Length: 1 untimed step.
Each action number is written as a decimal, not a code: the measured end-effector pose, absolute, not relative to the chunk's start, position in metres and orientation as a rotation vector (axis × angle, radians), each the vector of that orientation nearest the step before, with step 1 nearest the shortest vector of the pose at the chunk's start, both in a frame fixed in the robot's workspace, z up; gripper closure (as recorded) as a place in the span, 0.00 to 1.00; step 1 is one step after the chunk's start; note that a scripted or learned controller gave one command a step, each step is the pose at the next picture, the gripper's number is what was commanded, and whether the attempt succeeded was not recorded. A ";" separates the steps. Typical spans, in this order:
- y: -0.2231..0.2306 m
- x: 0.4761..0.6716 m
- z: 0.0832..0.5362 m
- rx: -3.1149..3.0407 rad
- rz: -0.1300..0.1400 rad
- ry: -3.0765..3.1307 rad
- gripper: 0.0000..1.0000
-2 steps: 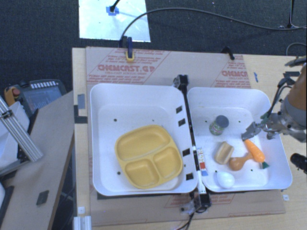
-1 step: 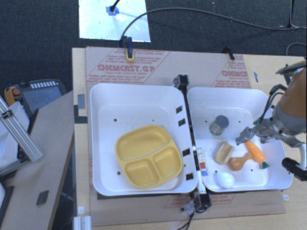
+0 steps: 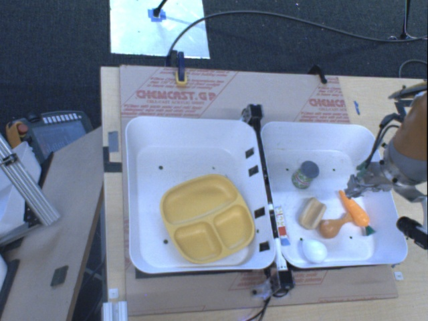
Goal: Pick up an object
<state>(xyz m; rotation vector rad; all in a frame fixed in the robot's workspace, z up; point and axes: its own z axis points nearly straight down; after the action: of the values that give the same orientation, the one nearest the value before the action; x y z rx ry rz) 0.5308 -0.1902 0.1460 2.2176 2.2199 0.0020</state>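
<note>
Carrot (image 3: 355,210) lies in the right bin (image 3: 334,139), its upper end just beside the gripper (image 3: 356,186). Whether that pincer is clenched cannot be told. A can (image 3: 305,174) and egg (image 3: 313,250) lie nearby.

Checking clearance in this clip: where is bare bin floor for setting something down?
Left bin: bare floor behind and left of the yellow tray. Right bin: bare back half behind the can. Crowded at front right, around the carrot, gourd, egg and hand.
</note>
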 end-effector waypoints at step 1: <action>-0.181 0.536 0.204 2.211 0.006 2.222 1.00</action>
<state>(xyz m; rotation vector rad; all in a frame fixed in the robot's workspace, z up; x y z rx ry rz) 0.5360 -0.1814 0.2040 2.2106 2.2220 0.0061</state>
